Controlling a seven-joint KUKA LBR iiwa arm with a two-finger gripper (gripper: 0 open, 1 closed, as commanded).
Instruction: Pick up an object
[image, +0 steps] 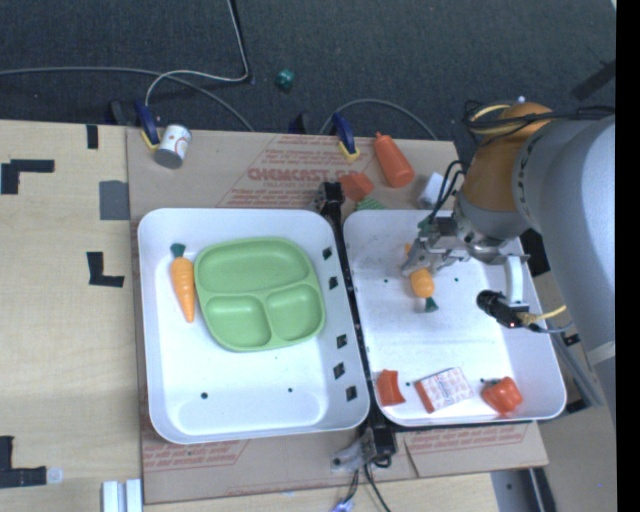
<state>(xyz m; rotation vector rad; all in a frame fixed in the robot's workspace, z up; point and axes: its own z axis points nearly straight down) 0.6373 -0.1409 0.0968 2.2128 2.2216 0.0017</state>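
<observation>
A bulky, rounded grey robot arm (580, 200) fills the right of the bench scene, its smooth casing giving way to 1 glossy orange band (498, 170) above the wrist. Thin black cables (445, 195) loop beside the band, and the small metallic gripper (428, 256) beneath shows pale silver hardware with dark fittings.

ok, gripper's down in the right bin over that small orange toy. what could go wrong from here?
1. The small orange toy sits just below the gripper, not clearly between its fingers, so a close may well miss or only clip it.
2. The toy looks small and rounded and could squirt away across the right bin.
3. The wrist cable hangs low over the bin and might snag.
</observation>
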